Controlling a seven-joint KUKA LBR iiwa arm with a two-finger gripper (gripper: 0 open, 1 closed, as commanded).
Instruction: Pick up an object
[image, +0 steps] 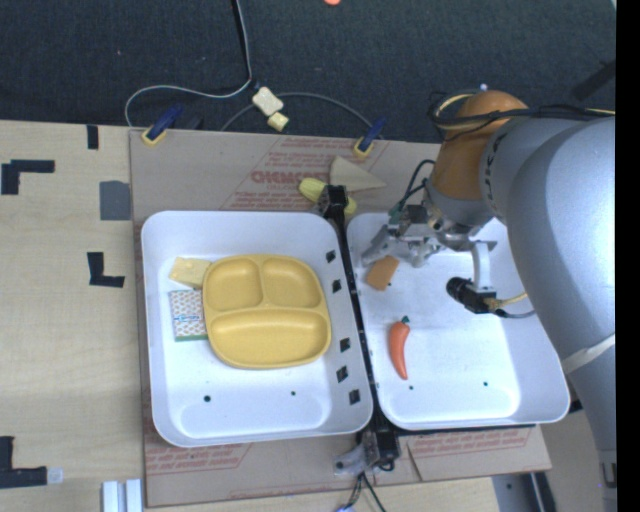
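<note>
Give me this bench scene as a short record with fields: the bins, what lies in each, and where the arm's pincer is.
left bin: holds a yellow divided plate, a pale yellow wedge and a patterned sponge at the plate's left edge
right bin: holds an orange carrot and a tan block
pincer: over the right bin's upper left, right above the tan block
grip: cannot tell whether the block is held
carrot: lies apart from the pincer, near the bin's middle
</note>
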